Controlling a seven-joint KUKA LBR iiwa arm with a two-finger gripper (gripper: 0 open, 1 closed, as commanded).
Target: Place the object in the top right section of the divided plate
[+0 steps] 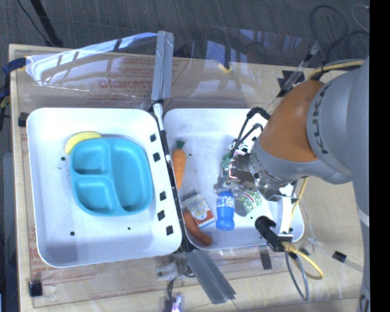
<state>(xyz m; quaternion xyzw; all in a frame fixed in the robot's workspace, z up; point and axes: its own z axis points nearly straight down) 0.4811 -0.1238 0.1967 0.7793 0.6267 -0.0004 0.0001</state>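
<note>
Two bins (45,239) — left holds divided plate (112,176), right carrot (179,166), bottle (225,210).

A light-blue plastic divided plate (112,176) lies in the white left bin (52,239), a yellow rounded piece (82,139) at its upper-left rim. In the white right bin (201,119) are an orange toy carrot (179,166), a blue plastic bottle (225,211), a reddish-brown sausage-shaped piece (197,231) and a small white-and-orange printed carton (198,208). The arm (312,132) is grey with an orange band, over a pale wood surface (338,239).

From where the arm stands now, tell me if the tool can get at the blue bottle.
Probably yes. The tool hangs in the right bin directly above the blue bottle, with nothing between them; the small carton lies just beside the bottle.
</note>
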